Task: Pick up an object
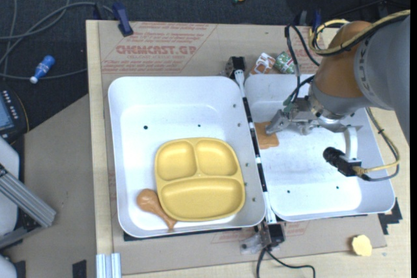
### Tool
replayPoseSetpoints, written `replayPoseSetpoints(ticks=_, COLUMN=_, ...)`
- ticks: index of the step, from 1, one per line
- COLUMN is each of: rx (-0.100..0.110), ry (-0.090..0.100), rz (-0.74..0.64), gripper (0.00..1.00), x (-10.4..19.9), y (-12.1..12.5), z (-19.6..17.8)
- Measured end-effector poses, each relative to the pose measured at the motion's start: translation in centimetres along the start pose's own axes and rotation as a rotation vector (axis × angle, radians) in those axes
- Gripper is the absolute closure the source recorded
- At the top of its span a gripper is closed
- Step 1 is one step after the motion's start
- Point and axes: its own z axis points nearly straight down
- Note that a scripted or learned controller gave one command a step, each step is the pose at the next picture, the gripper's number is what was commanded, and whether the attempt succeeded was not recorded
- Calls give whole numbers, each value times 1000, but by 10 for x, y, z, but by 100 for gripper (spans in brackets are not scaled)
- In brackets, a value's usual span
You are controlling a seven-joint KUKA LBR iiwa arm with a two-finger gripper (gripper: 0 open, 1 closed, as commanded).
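Reaching low into the right bin [313, 202], the claw [277, 125] is hovering just over a flat orange-brown piece [266, 138] at that bin's left wall, its state unclear, so the approach is underway and closing squarely comes next.

A yellow divided plate [198, 179] is lying in the white left bin [130, 140], an orange-tan drumstick toy [154, 204] showing beside it; red lettering is running across the brown cardboard tabletop [156, 45] at upper centre.
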Motion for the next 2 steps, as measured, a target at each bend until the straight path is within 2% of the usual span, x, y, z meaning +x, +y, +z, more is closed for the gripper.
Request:
replayPoseSetpoints(ticks=1, rx=-2, ry=-1, rz=-2, gripper=0, x=3, y=11, z=0)
replayPoseSetpoints(ticks=2, rx=-5, ry=0, rz=-1, gripper=100, x=4, y=12, z=-11)
